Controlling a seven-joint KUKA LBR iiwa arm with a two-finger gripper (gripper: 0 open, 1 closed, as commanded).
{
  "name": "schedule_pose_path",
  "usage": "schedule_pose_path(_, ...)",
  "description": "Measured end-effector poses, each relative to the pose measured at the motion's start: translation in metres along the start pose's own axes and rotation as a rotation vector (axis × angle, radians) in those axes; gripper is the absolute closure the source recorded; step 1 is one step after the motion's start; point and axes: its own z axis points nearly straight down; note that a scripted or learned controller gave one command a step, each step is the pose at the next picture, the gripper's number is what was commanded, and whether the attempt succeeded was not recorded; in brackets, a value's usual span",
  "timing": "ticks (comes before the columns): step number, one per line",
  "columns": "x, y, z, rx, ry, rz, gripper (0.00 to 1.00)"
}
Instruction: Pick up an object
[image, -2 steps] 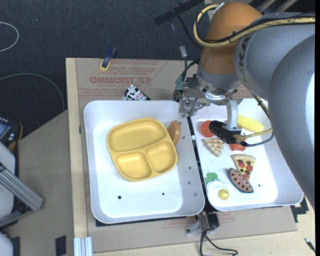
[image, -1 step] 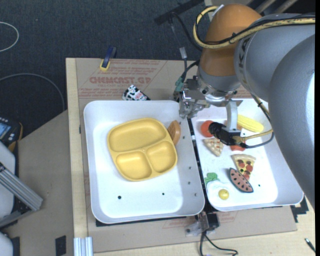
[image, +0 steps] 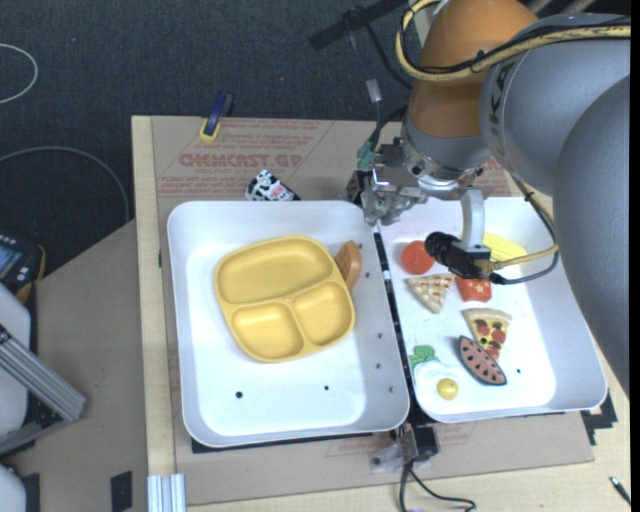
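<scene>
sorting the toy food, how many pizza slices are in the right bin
2. One pizza slice lies mid-bin below the tomato; the other sits just above the watermelon. The arm may hide more.

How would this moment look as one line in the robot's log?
hand: above bins' divider, far end | grip: unclear | yellow tray: left bin | toy food: right bin

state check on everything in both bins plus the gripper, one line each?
gripper: above the back of the divide between the bins, holding nothing visible
yellow tray: flat in left bin, compartments bare
brown piece: against the tray's right edge
tomato: loose in right bin
pizza slices: lying flat
watermelon slice: lying flat
fried egg: lying flat
</scene>
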Motion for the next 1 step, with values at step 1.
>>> schedule_pose_path(1, 0.0026, -0.0042, 0.0221, 0.010, 0.000, 0.000, 1.00)
